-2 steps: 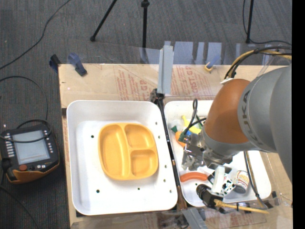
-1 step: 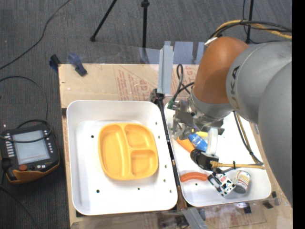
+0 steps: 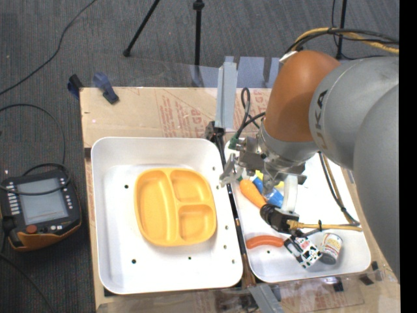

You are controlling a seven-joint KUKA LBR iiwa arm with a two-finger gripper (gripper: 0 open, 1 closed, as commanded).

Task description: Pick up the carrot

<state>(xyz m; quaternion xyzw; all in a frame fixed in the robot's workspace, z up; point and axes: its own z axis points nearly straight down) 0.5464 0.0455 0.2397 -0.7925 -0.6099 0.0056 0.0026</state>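
So the gripper (image 3: 264, 180) hung low in the right bin (image 3: 345, 197), right over the carrot (image 3: 253, 193), probably lining up a grab. Couldn't tell how it was set. The yellow plate (image 3: 174, 205) sat in the left bin (image 3: 114, 175), out of the way.

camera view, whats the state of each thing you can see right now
carrot: lying in the right bin, just below the gripper
gripper: low over the carrot, fingers hard to read
divided plate: flat, right way up, in the left bin
small can: on its side in the right bin
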